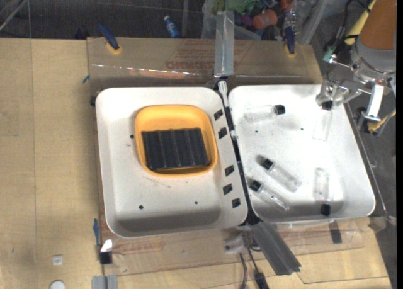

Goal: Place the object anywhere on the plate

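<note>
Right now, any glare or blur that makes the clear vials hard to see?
Camera view: evenly lit, soft shadows; clear vials nearly vanish against the right bin, black caps give them away; arm blurred at the frame's edge; plate sharp, no glare.

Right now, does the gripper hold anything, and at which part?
It cannot be told. The gripper is above the right bin, with a clear vial just below it, but its tips are too blurred to judge a hold.
</note>
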Controlling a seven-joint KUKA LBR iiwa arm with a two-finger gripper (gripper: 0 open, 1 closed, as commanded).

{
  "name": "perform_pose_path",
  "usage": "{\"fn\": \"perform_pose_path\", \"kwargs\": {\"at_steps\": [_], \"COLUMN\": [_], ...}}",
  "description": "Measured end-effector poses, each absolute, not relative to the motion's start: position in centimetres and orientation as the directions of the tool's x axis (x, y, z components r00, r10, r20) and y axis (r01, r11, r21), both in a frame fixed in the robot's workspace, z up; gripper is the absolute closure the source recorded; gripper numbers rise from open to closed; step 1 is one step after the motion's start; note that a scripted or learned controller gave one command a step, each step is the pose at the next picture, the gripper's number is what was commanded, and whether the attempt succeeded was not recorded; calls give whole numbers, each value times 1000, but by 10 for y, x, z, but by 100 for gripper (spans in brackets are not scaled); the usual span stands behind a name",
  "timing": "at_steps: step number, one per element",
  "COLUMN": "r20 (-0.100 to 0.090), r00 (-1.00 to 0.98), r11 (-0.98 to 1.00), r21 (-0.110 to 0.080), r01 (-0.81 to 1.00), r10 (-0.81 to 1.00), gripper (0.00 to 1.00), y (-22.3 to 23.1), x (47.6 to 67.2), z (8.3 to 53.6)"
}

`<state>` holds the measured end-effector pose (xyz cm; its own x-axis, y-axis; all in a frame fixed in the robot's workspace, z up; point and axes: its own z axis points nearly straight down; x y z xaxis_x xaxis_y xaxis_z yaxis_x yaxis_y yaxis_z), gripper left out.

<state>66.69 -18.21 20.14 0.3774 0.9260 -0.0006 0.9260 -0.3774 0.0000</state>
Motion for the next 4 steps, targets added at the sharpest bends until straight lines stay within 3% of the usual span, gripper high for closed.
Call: {"fn": "perform_pose_path", "kwargs": {"at_steps": [2, 4], "r20": [-2, -2], "r00": [-137, -198], "r11": [137, 198], "r21": [5, 5], "r01": [991, 980], "r10": [991, 980], "gripper": [100, 100], "y": [-151, -164], "x": [668, 668], "z": [239, 295]}}
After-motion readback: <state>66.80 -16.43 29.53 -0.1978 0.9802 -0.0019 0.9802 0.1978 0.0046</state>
